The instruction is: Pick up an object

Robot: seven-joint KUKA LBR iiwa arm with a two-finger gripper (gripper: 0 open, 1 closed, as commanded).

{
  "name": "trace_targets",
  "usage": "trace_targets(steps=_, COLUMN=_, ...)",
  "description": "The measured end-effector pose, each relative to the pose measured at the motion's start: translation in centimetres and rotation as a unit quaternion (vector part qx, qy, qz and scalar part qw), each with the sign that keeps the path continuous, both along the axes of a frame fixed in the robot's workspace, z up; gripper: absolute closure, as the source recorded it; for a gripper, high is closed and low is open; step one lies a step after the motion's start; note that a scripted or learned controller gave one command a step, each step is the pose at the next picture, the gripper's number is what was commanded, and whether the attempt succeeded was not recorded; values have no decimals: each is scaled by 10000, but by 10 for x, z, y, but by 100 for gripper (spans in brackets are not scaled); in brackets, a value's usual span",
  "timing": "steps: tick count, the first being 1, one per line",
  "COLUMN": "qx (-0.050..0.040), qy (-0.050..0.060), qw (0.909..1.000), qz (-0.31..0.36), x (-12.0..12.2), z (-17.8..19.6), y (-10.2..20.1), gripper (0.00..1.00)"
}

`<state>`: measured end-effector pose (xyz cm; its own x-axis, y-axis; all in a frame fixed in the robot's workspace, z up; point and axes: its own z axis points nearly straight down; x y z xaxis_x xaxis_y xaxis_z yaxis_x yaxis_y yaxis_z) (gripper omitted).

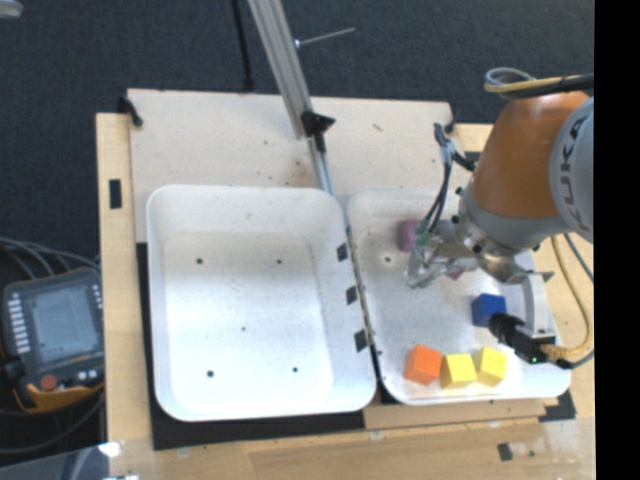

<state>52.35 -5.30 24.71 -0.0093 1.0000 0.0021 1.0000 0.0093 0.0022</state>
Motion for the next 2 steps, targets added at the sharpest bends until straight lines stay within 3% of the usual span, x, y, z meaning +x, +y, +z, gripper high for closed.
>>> trace_targets(steps=2, qx=0, qy=8, qw=10000, qz=-1, x=4, z=-3, y=122, gripper=100)
